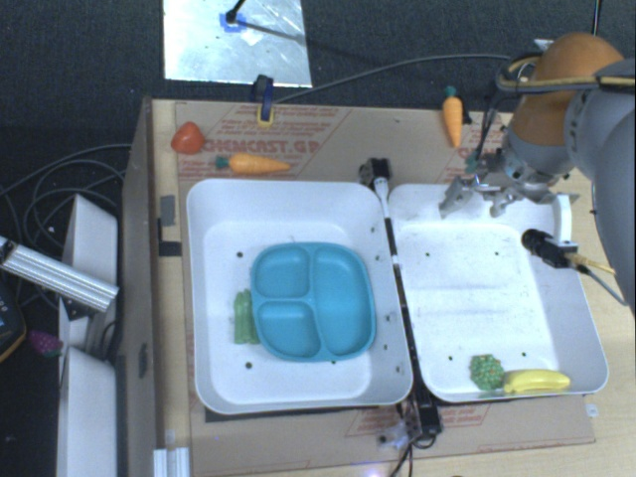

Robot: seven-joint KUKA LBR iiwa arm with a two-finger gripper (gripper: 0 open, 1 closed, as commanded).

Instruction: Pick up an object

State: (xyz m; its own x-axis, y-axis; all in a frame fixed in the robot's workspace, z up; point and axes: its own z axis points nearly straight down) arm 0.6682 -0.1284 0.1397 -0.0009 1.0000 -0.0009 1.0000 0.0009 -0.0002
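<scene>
My gripper [475, 201] hangs over the far edge of the right bin [497, 296], its two grey fingers spread open with nothing between them. A green broccoli piece [486, 371] and a yellow banana [537, 381] lie side by side at the near edge of that bin, far from the gripper. In the left bin [214, 266] rests a blue divided plate [313, 301], with a green vegetable piece [243, 318] against its left side.
Outside the bins, on the cardboard behind them, lie a carrot [258, 164], a red tomato [187, 138] and a second carrot [453, 119]. A blue clamp [263, 97] grips the cardboard's far edge. The bins' shared rim [395, 266] runs between them.
</scene>
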